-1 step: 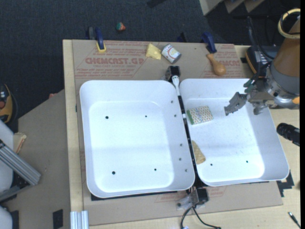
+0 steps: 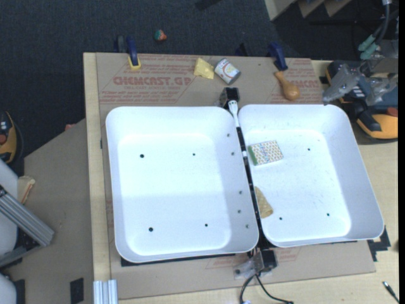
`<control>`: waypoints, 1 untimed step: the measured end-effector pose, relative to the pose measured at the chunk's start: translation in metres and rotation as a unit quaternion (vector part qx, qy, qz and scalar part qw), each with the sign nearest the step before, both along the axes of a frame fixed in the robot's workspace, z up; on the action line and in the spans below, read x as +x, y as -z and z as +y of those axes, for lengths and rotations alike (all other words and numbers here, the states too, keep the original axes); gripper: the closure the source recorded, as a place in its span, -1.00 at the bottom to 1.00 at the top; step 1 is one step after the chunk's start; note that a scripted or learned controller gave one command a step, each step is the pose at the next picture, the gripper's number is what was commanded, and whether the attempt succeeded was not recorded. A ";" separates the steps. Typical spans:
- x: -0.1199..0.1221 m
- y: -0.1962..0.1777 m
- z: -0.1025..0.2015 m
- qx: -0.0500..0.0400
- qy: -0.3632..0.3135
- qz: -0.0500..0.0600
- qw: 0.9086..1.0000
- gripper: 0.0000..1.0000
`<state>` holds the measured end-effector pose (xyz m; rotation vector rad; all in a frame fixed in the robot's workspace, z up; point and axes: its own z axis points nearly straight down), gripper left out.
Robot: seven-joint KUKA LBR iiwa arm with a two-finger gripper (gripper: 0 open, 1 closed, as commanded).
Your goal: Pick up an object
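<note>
In the right bin, a small flat pad with a speckled top and a green edge lies near the left wall. A tan, crumpled piece rests lower down against the same wall. The left bin sits beside it. My gripper is a grey metal shape beyond the right bin's far right corner, above the bench and well away from both objects. Nothing shows between its fingers.
On the cardboard behind the bins lie a yellow wedge, a small white box and an orange-brown pear-shaped object. Blue clamps hold the board's far edge. A black bracket joins the bins.
</note>
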<state>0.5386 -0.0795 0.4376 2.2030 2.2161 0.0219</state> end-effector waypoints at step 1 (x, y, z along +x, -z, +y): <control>0.000 0.000 -0.002 0.000 0.002 0.008 1.000 1.00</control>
